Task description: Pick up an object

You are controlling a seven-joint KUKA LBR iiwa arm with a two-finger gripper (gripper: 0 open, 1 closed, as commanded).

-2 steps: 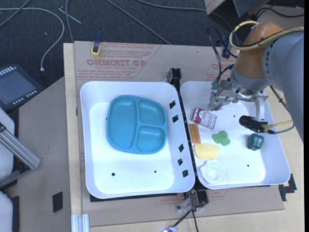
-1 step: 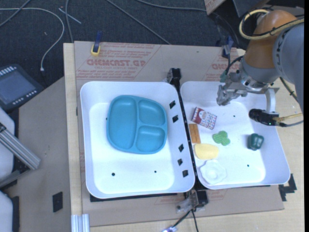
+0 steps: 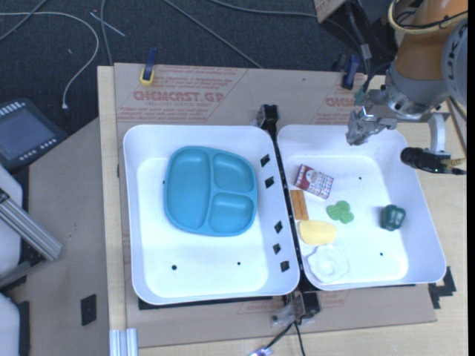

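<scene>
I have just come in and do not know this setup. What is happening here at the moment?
A grey robot arm with an orange band reaches in from the right. Its gripper hangs over the far edge of the right bin and holds nothing visible. In that bin lie a red-and-white packet, a yellow piece, a light green piece, a dark green piece and a white piece. The left bin holds a blue divided plate.

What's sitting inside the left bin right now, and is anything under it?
The left bin holds one blue divided tray, lying flat toward the bin's back. Its three compartments hold nothing. Whatever lies beneath the tray is covered, so I cannot tell.
</scene>
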